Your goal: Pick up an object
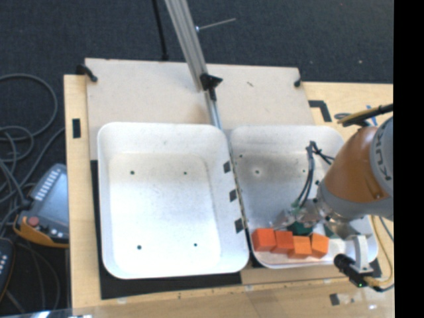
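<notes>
Several orange blocks [291,242] lie in a row along the front wall of the right bin [265,158]. A small dark green object [304,228] sits just behind them. My gripper [306,221] reaches down into the front right part of this bin, right above the green object and the blocks. The orange wrist band [354,171] and grey arm cover the bin's right side. The fingertips are lost among cables and the green object.
The left bin [165,197] lies beside the right one, with a shared wall between them. A slanted aluminium pole [189,42] rises from behind the bins. Cables and a handheld pendant [43,207] lie on the floor at the left.
</notes>
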Tool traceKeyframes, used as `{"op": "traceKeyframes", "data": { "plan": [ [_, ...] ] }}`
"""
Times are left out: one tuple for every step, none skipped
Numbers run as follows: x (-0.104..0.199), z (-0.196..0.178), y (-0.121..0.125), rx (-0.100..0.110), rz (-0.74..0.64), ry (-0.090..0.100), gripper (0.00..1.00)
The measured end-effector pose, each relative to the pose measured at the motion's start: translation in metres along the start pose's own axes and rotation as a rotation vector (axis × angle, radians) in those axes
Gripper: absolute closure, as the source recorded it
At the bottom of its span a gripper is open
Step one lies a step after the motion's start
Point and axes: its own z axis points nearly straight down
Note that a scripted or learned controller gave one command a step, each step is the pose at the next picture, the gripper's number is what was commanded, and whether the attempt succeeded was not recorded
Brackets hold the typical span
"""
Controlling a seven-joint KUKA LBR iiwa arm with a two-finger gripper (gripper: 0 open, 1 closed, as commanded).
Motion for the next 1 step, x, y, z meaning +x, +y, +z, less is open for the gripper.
{"op": "traceKeyframes", "data": {
  "plan": [
    [-0.0009,-0.0109,0.0009,-0.004,0.005,-0.001,1.00]
  ]
}}
